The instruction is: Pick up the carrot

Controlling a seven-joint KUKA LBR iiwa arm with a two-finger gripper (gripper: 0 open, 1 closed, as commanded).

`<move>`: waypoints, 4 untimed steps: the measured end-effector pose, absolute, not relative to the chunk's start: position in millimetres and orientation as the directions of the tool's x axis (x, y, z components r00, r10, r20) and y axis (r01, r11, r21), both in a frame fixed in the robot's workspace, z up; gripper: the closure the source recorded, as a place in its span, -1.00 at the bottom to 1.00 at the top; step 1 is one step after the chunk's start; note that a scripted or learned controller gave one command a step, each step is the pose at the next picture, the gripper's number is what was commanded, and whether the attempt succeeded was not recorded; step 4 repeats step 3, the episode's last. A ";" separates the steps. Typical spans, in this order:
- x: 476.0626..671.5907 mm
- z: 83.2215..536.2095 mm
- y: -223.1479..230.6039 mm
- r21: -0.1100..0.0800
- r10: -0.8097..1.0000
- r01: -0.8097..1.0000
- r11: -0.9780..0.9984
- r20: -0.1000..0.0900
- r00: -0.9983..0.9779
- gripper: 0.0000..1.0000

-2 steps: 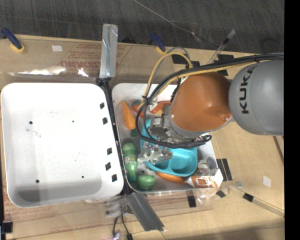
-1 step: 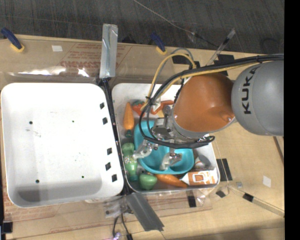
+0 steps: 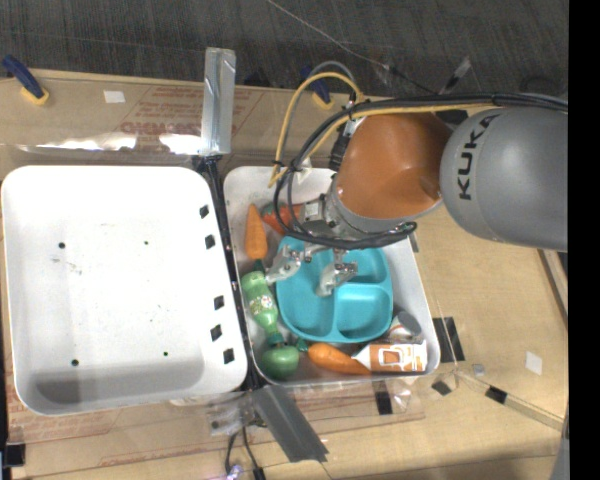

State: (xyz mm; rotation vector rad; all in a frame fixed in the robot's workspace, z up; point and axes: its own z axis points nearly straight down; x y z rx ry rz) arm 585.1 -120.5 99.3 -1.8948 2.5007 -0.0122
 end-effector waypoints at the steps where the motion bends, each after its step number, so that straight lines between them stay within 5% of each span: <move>1: 594.6 99.3 -115.9 -0.013 -0.989 -0.989 0.150 0.008 -0.150 -1.00; 2: 590.2 109.6 -101.0 -0.007 -0.974 -0.974 -0.228 0.008 0.227 -1.00; 4: 594.8 99.4 -106.2 -0.007 -0.994 -0.994 -0.105 0.015 0.105 -1.00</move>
